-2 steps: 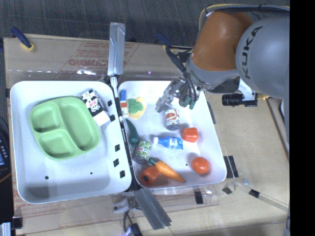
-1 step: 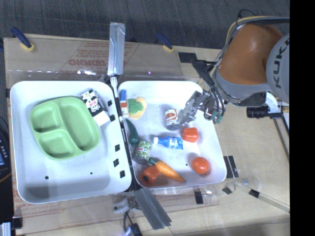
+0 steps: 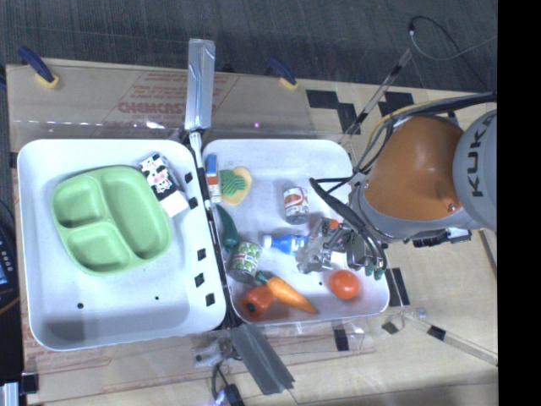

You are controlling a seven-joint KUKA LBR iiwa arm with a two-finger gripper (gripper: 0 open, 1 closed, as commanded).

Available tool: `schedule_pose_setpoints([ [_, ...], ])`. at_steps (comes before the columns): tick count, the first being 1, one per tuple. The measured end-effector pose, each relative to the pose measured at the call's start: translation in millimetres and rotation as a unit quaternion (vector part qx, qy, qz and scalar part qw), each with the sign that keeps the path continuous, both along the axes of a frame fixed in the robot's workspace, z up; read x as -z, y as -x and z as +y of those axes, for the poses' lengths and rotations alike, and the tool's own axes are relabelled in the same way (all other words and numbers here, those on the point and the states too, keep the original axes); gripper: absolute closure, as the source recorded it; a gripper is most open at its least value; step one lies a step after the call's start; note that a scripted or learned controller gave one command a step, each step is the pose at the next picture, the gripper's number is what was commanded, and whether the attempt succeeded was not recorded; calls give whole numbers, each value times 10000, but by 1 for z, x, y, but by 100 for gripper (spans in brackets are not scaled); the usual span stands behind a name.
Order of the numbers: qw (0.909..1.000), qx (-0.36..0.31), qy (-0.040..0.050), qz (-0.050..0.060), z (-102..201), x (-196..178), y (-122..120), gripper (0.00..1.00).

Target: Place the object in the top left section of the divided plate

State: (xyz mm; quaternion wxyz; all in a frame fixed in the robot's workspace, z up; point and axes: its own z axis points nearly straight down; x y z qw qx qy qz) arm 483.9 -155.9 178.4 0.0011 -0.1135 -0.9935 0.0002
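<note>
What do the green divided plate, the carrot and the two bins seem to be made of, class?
Green divided plate: likely plastic, smooth matte, one even colour with soft moulded ridges. Carrot: probably a plastic toy, uniform orange with slight sheen. Left bin and right bin: apparently white moulded plastic, with rounded corners and a faint gloss.

The divided plate (image 3: pixel 110 218) is light green. Both bins (image 3: pixel 51 311) are white. The carrot (image 3: pixel 287 293) and tomato (image 3: pixel 343 285) are orange-red. One small box (image 3: pixel 155 172) has black-and-white cow pattern.

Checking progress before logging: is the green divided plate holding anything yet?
Empty: all three sections of the green divided plate show bare green.
</note>
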Motion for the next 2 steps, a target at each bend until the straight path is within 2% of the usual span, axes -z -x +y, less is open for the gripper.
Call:
schedule_pose_setpoints([
  [1,9961,885,4,-29,-54,85,6,100],
  [2,9872,1592,4,-17,-54,15,-52,100],
])
